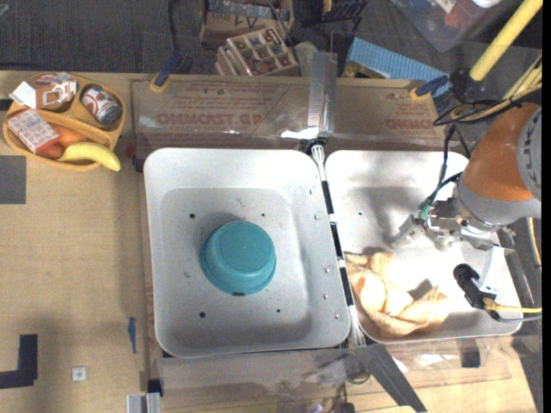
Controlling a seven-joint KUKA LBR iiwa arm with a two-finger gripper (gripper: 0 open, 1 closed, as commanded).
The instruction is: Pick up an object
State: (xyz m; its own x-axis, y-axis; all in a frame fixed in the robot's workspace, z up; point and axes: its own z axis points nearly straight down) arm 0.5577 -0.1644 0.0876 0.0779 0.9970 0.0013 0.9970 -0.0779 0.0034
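Observation:
A teal bowl [240, 256] lies upside down in the middle of the left bin [172, 172]. A crumpled cream and pale-orange cloth [392, 298] fills the front part of the right bin [379, 179]. My gripper [428, 225] hangs over the right bin's middle right, just above and behind the cloth's far edge. The grey arm with its orange band [504, 166] comes in from the right. I see nothing between the gripper and the cloth.
A yellow tray [26, 136] holding a banana [90, 154] and small food packs sits on the bench at the far left. A cardboard wall [224, 114] runs behind both bins. A narrow ridge [331, 222] separates the two bins.

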